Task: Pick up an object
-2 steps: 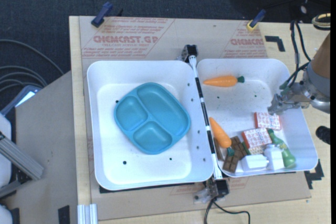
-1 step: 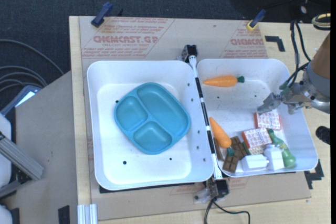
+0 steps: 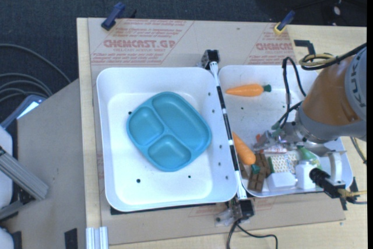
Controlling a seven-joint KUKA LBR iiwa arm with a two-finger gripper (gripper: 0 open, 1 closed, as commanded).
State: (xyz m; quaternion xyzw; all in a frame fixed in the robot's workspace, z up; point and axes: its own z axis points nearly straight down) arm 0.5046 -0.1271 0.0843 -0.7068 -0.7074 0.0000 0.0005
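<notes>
Nearest you, the front edge of the counter [image 3: 175, 224] shows bare wood below both bins, with a cable clip at the seam between them.

In the right bin [image 3: 256, 76], at its near end, your gripper [image 3: 285, 146] sits low among a cluster of small items. Whether it is spread or closed cannot be told from this view; the wrist and clutter mask it. You cannot confirm that anything is held. Beside it lie a brown chocolate-bar-like piece [image 3: 259, 172], a white block [image 3: 282, 179] and a small green item [image 3: 307, 154]; their exact identities are unclear. An orange carrot [image 3: 243, 150] lies just left of that cluster, against the bin's left wall. The arm [image 3: 335, 99], with its orange band, comes in from the right above this bin.

In the left bin [image 3: 113, 143], a blue divided plate [image 3: 168, 130] with three compartments lies flat near the centre, well apart from the gripper.

Farther back in the right bin, a second carrot with a green top [image 3: 247, 90] lies across the bin, alone.

Beyond the bins, the counter carries printed brown sheeting [image 3: 140, 41], with a blue clamp [image 3: 112, 16] and a yellow-tipped clamp [image 3: 284, 21] at its far edge.
</notes>
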